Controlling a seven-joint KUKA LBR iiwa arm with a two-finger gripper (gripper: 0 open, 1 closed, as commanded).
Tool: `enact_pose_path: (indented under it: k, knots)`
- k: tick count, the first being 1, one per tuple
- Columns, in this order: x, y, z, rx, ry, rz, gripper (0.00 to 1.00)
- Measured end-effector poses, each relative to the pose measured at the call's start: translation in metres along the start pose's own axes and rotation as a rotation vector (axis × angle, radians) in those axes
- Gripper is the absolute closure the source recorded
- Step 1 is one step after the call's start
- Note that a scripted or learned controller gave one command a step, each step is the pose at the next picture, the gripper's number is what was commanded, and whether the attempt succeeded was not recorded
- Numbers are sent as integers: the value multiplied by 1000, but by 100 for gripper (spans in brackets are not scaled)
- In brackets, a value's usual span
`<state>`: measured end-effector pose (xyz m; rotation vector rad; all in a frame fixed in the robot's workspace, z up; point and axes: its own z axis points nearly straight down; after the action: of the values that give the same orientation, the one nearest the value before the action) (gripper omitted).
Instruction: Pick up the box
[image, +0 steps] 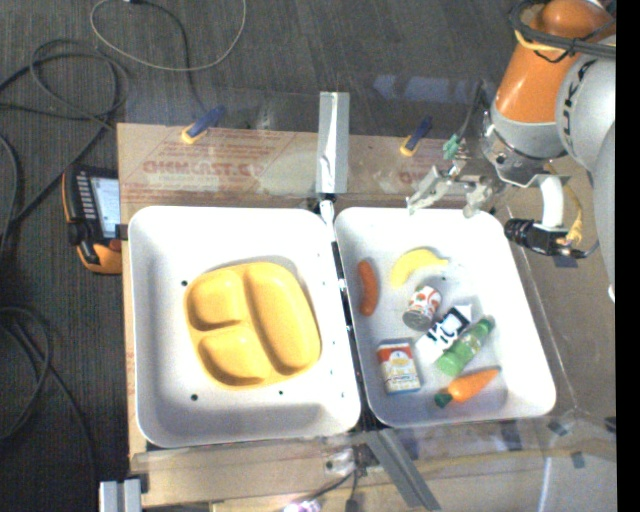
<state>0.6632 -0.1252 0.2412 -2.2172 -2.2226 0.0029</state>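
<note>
Bare bin floor lies open left and below the box (399, 367) in the right bin (520, 300). A can (423, 305) stands just above it, a green bottle (466, 346) and carrot (467, 386) crowd its right, a sausage (368, 286) lies upper left.

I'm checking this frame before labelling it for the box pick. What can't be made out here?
- Box, camera view: label print too small to read.
- Tool, camera view: too small and blurred against the bench to judge its state.
- Arm, camera view: cut off by the top and right edges.
</note>
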Motion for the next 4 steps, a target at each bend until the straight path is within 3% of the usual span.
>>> enact_pose_path:
  k: [1, 2, 3, 4]
  knots:
    - [27, -132, 66, 1, 1, -112, 0]
    - [20, -156, 122, -40, -11, -105, 0]
    - [23, -136, 123, -20, -7, -127, 0]
    - [24, -179, 105, 0, 1, -192, 0]
